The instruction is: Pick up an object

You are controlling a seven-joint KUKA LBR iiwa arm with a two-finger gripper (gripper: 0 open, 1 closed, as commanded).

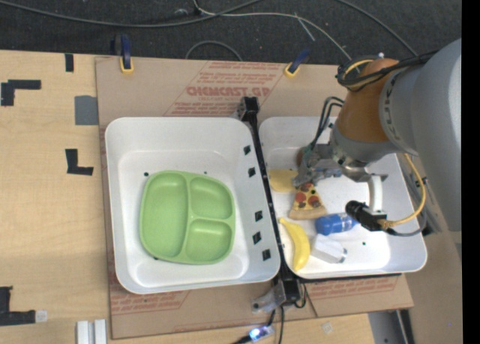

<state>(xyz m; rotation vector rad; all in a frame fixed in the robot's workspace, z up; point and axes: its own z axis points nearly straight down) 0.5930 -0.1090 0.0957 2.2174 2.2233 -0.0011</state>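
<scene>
The right bin (397, 260) holds a banana (296, 242), a pizza slice toy (306, 204), a blue bottle-like object (334, 224), a pale yellow piece (281, 180) and a white flat item (328, 252). My gripper (306, 177) reaches down into this bin from the right, just above the pizza slice and beside the yellow piece. The wrist with its orange band (364, 110) looms over it and hides the fingertips.
The left bin (124, 140) holds a green divided plate (187, 216). A black divider (259, 185) runs between the bins. Cables (225, 13) lie across the dark mat behind, and two clamps (124, 54) pin the cardboard base.
</scene>
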